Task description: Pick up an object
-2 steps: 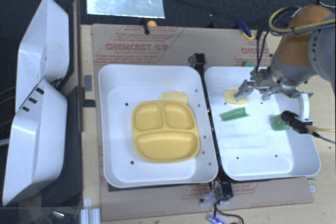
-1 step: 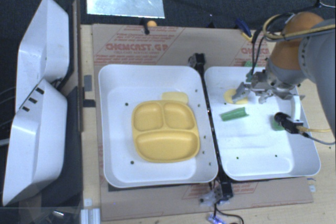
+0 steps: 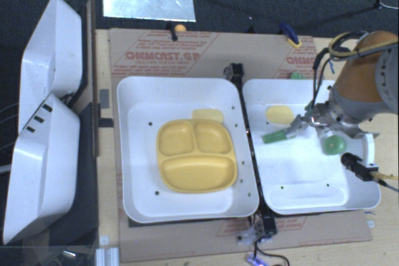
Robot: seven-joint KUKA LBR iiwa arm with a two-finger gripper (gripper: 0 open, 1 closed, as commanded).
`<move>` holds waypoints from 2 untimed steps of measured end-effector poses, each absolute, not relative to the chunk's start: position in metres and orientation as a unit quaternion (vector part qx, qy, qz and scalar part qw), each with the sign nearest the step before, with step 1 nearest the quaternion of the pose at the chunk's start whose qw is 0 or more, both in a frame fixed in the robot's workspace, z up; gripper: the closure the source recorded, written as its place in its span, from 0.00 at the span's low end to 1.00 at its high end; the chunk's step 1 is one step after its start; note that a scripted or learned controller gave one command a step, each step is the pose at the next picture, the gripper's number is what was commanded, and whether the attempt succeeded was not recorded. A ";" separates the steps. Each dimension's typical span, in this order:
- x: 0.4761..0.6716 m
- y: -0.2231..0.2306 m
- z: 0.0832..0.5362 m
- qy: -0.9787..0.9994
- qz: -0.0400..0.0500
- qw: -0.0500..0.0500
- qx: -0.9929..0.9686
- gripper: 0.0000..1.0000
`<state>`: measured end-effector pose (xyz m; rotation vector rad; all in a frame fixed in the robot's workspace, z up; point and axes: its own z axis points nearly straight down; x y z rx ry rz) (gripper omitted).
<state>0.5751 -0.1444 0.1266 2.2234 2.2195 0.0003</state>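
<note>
The right bin [image 3: 312,193] holds a pale yellow oval piece [image 3: 279,113], a green stick-shaped piece [image 3: 273,136] and a green ball [image 3: 333,145]. My gripper [image 3: 302,126] hangs low over this bin, its tip at the right end of the green stick, just below and right of the yellow oval. The view does not settle whether it touches the stick. The green ball lies just right of the gripper, beneath the wrist. The grey arm with its orange band [image 3: 368,68] comes in from the right.
The left bin [image 3: 137,134] carries a yellow three-compartment plate [image 3: 196,156] and a small pale yellow block [image 3: 207,115] behind it. A black divider clip [image 3: 235,71] sits between the bins. The front half of the right bin floor is bare.
</note>
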 end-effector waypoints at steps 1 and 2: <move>0.610 -0.126 0.084 0.708 0.000 0.000 0.706 0.00; 0.607 -0.081 0.172 0.709 0.003 0.003 0.705 0.00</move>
